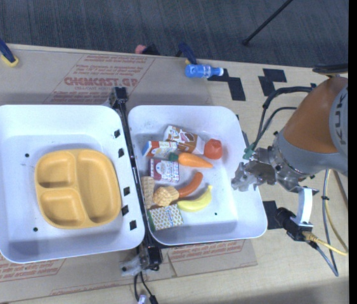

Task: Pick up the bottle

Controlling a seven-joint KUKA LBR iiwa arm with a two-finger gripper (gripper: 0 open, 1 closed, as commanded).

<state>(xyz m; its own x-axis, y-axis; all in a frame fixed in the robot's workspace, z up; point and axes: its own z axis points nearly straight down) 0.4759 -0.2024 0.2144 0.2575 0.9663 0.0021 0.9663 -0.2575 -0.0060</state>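
White plastic, two shallow bins side by side on a cardboard-covered table [51, 75]. Held in the left bin [0, 170] a yellow divided plate [110, 192], three compartments, nothing in them. Held in the right bin [246, 215] a heap of toy food: a carrot [195, 161] beside a red tomato [213, 149], a sausage [189, 183] just above a banana [196, 201], a printed carton [179, 138] at the far side, a small red-and-white packet [165, 170] in the middle, a cookie [163, 196] and a checked box [165, 217] nearest the near wall. Lay outside both bins, on its side on the cardboard just beyond the right bin's far rim: a small blue bottle [202, 71], close to a blue clamp [188, 52]. Hung over the right rim of the right bin, reaching in from the right, well apart from the bottle: the grey gripper [245, 176] below the orange band of the arm [318, 128]. Carried nothing that could be seen. Could not be told whether wide or narrow, the metal parts blurring into one another. Trailed past the bin's near right corner, a black and yellow cable [318, 242].
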